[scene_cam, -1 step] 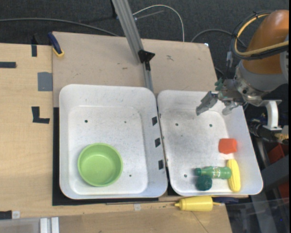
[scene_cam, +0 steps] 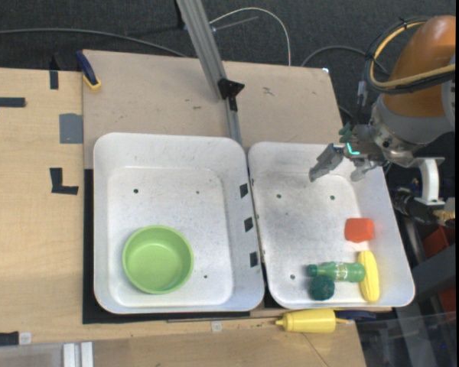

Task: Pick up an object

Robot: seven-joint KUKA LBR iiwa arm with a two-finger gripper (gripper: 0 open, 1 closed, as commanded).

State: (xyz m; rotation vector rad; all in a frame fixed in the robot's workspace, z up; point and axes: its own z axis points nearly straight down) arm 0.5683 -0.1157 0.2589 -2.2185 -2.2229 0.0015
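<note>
A: Where's the gripper?
B: Over the right bin's far right corner, fingers spread, pinching nothing. Bare bin floor lies beneath and to its left.
A: And the objects?
B: Crowded at the near right: an orange block, a yellow banana-like piece against the right rim, a green bottle lying beside it.
A: Anything unclear?
B: A dark green lump at the bottle's end. A yellow bottle lies on the bench.
A: Left bin?
B: A green bowl, near left.
</note>
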